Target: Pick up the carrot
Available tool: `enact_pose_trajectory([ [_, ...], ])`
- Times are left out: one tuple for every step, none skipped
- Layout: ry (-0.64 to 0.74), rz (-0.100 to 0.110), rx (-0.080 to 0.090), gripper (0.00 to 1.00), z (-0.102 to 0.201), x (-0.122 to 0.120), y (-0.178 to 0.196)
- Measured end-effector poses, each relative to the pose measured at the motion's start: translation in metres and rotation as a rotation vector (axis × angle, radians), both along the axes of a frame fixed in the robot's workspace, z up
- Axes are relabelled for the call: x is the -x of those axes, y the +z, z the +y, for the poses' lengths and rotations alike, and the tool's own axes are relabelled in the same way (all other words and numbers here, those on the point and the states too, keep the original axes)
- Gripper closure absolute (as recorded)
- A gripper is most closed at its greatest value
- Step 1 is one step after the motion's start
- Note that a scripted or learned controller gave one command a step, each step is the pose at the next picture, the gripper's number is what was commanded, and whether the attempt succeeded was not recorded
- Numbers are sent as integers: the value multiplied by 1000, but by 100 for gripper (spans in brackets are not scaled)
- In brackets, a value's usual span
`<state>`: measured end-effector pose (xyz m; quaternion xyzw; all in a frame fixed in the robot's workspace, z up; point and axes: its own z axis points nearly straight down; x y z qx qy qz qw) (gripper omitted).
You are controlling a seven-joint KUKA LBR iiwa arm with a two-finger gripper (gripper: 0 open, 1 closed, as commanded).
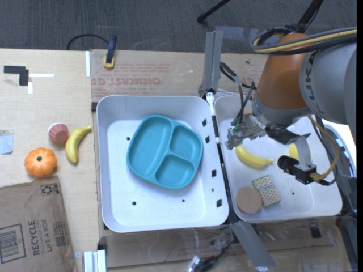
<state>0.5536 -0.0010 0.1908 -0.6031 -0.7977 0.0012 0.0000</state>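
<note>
Cardboard (34, 231) reads "RECYCLE"; gripper (235, 139) hovers by banana (253, 157).

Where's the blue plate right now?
The blue plate lies in the left bin, near its middle, tilted a bit. The right bin beside it holds a banana, with the gripper just above that.

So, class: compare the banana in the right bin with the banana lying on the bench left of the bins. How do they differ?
The bin banana lies nearly crosswise in the right bin, just below the gripper; the bench banana stands closer to upright on the bare wood. The bin banana looks plain yellow; the bench banana shows a greenish tip. The bench banana sits beside a pumpkin; the bin banana is near a round disc. Both are curved, yellow and unheld.
</note>
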Motion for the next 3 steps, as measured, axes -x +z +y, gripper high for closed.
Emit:
enact_pose_trajectory([
  [276, -1, 0, 100, -69, -15, 0],
  [797, -3, -1, 100, -40, -10, 46],
  [1134, -4, -1, 100, -45, -46, 16],
])
